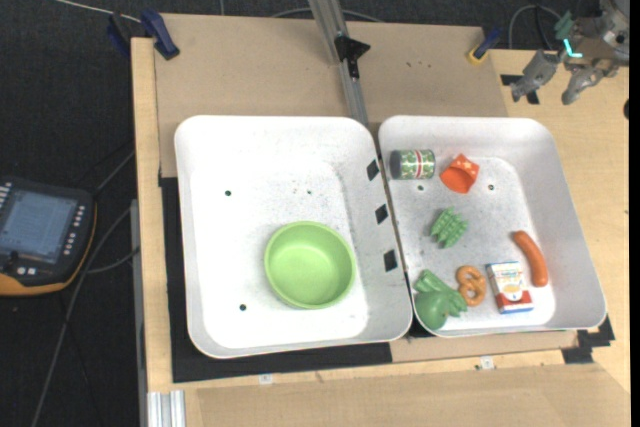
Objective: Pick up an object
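Note:
My gripper (553,83) hangs at the upper right, above the bench beyond the far edge of the right bin (560,185). Its two fingers are spread apart with nothing between them. In the right bin lie a green can (412,164), an orange cup (460,174), a small green toy (448,228), an orange sausage (530,257), a pretzel (471,283), a small red and white carton (509,287) and a green leafy toy (435,300). The left bin (220,175) holds a green bowl (310,264).
A metal pole (325,5) runs down to the gap between the bins. Blue clamps (160,35) sit at the bench's far corners. A pendant (40,235) lies on the floor at the left.

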Action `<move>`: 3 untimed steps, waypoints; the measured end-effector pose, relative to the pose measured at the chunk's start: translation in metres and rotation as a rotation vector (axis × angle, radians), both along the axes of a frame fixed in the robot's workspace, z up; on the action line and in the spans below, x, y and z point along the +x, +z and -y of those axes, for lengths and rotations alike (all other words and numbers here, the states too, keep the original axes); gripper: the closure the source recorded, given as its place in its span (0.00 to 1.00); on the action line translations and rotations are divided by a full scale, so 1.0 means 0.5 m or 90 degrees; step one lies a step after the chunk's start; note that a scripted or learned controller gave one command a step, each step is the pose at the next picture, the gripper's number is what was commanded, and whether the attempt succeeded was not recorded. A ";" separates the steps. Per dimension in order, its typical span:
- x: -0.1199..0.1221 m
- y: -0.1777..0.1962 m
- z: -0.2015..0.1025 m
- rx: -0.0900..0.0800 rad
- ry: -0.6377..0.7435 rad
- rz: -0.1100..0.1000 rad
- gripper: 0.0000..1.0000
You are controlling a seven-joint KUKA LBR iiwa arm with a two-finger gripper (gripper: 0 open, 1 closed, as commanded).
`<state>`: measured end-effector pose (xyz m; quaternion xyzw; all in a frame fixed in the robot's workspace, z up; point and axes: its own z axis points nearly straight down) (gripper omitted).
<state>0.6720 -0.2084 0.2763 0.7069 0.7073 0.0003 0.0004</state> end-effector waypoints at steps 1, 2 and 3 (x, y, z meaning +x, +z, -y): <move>0.000 0.000 0.000 0.000 0.000 0.000 0.00; 0.004 -0.104 -0.021 0.001 0.000 -0.003 0.00; -0.007 -0.222 -0.034 0.001 0.000 -0.003 0.00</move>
